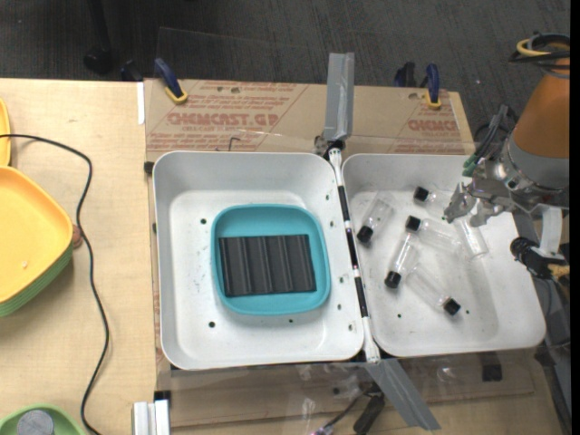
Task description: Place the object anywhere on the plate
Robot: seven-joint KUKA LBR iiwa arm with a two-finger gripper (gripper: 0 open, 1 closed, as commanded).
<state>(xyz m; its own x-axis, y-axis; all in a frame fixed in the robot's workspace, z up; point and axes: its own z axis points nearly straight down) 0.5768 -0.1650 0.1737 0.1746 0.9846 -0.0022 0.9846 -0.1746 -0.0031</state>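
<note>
While the pincer (464,208) (grip unreadable) hovers among clear vials (401,263), teal plate (268,259) in left bin (172,243).

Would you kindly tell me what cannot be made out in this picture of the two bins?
- Pincer, camera view: the wrist above and clear plastic below blur its tips, so open or shut is unclear, as is any hold on a tube.
- Clear tubes in the right bin: their see-through bodies fade into the white floor, so the count is unsure.
- Plate in the left bin: its dark ribbed middle shows no detail.
</note>
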